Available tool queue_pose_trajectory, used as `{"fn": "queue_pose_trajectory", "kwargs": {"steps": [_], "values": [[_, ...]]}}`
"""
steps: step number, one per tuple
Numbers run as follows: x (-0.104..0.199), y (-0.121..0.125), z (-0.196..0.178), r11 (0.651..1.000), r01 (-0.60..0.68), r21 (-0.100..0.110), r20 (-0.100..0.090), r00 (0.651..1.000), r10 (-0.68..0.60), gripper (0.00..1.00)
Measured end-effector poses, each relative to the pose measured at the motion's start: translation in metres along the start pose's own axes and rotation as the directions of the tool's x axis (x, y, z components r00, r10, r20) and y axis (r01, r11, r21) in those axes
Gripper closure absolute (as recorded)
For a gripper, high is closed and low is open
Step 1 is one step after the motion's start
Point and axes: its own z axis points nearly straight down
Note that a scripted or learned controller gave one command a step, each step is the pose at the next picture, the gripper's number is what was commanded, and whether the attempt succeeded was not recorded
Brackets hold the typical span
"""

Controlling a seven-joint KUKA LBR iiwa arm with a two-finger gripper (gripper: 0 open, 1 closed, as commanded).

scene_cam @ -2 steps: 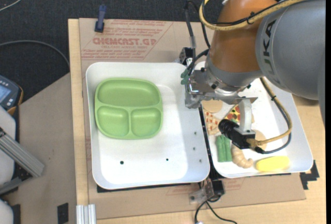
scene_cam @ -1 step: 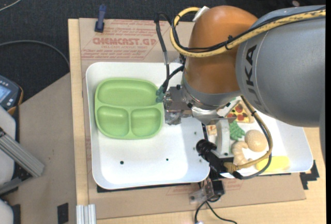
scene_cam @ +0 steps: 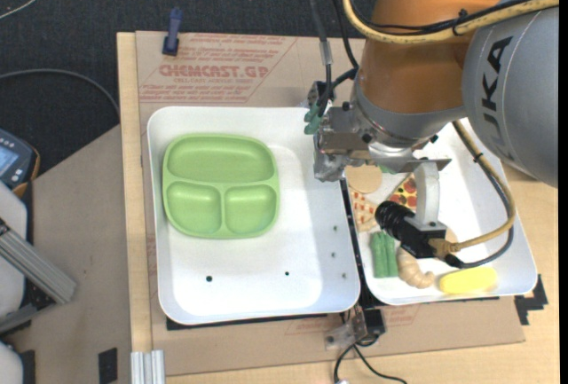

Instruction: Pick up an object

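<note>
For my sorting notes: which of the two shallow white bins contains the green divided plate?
The left shallow white bin contains the green divided plastic plate; the right white bin has small food toys.

light: bright, even, from overhead | shadows: soft, faint | glare: white bins [scene_cam: 240, 285] slightly washed | focus: sharp

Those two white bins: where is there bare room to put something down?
The left bin has bare floor below and to the right of the green divided plate. The right bin is crowded: a yellow piece, a green piece and other items sit under the gripper.
</note>
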Motion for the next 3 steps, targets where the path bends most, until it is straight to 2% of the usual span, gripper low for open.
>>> {"fn": "queue_pose_trajectory", "kwargs": {"steps": [1,2,3], "values": [[0.053,-0.016,-0.012,1.000,0.009,0.005,-0.002,1.000,-0.009,1.00],[0.050,-0.015,-0.022,1.000,0.005,0.003,0.000,1.000,-0.005,1.00],[0.023,0.023,0.023,1.000,-0.002,0.013,0.003,1.000,0.002,1.00]]}}
